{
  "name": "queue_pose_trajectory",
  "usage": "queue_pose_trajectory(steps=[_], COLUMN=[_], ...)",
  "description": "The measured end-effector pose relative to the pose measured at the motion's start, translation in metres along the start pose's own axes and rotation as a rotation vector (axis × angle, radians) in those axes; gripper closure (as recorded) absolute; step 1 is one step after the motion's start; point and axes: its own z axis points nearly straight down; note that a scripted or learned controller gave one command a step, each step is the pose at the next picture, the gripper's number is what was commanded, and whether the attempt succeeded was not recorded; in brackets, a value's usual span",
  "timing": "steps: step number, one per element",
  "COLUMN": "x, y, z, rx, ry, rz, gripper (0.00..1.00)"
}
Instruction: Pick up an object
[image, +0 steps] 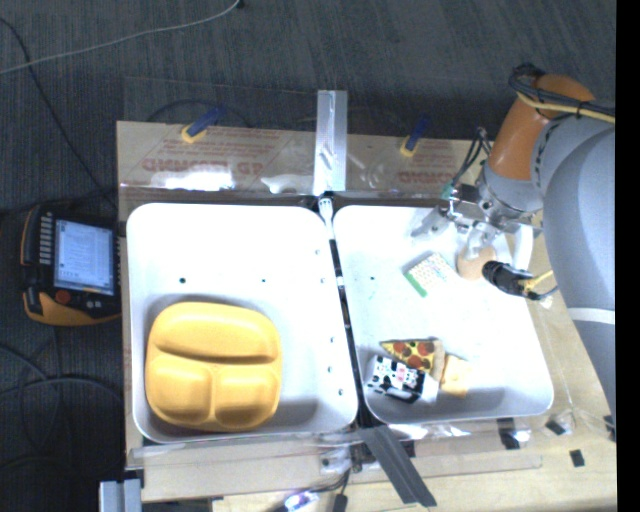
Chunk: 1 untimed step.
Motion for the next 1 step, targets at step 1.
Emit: queue_pose_trajectory(steps=[1], x=[0.016], y=[-0.058], z=[0.0218], rx=[-0.012], ry=[-0.001], rz=[0.212], gripper=[0.0])
